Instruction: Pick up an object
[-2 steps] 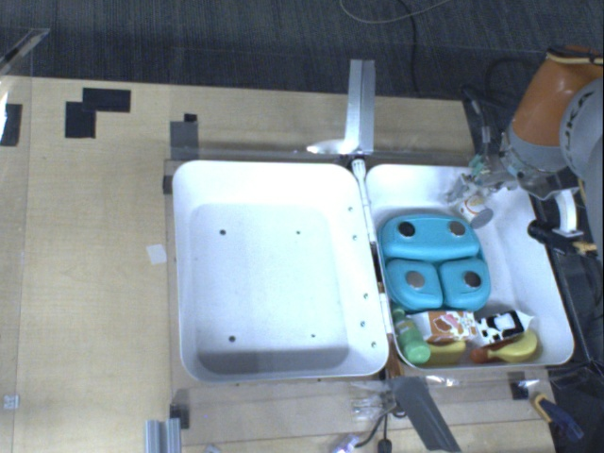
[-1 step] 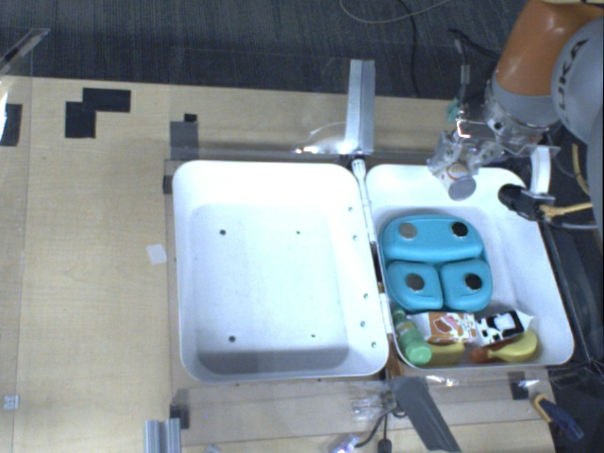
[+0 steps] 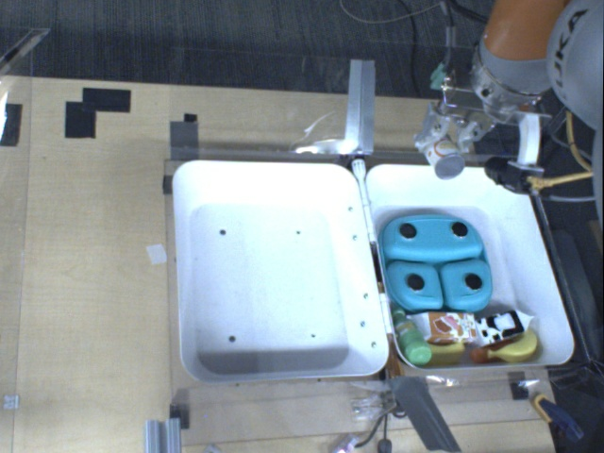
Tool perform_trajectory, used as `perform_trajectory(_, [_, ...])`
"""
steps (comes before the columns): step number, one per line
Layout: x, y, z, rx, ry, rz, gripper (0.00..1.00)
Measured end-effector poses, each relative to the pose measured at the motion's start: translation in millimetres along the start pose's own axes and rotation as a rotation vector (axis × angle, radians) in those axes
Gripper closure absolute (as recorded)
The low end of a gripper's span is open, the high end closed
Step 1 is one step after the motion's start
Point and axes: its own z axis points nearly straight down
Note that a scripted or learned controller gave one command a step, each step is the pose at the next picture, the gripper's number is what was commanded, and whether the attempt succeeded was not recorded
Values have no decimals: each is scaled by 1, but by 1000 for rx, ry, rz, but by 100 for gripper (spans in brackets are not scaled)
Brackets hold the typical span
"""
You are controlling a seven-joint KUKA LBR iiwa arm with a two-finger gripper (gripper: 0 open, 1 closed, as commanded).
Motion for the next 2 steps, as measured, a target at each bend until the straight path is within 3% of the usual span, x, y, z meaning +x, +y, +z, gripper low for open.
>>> perform_trajectory(1, [19, -19, 39, 2, 0, -125, 100])
perform_trajectory(2, [-29, -27, 24, 2, -1, -2, 100])
